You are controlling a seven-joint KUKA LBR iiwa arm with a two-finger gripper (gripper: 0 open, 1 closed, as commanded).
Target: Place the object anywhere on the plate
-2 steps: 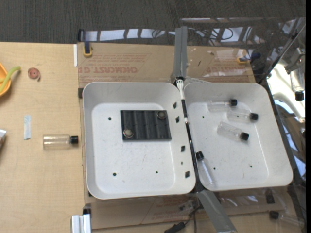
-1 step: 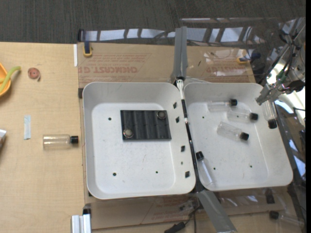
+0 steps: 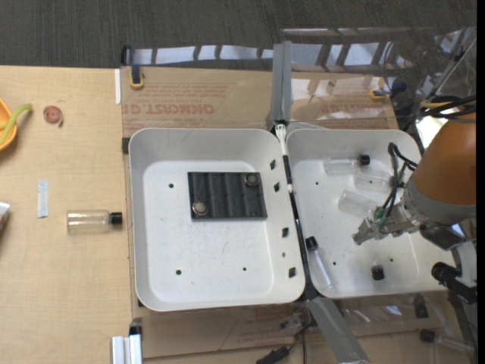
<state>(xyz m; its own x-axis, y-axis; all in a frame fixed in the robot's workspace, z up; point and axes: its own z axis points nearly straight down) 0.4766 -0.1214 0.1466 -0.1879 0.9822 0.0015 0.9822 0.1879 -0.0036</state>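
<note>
A black ribbed plate lies flat in the left bin, with a small round stud at its top right and another at its bottom left. Several clear vials with black caps lie in the right bin: one near the back, one in the middle and one along the left wall. A small black cap sits near the front. My gripper hangs low over the right bin, just below and to the right of the middle vial. Nothing shows clearly in its grasp.
The divider between the bins stands between my gripper and the plate. On the wooden bench to the left lie another clear vial, a small strip, a red disc and a yellow object.
</note>
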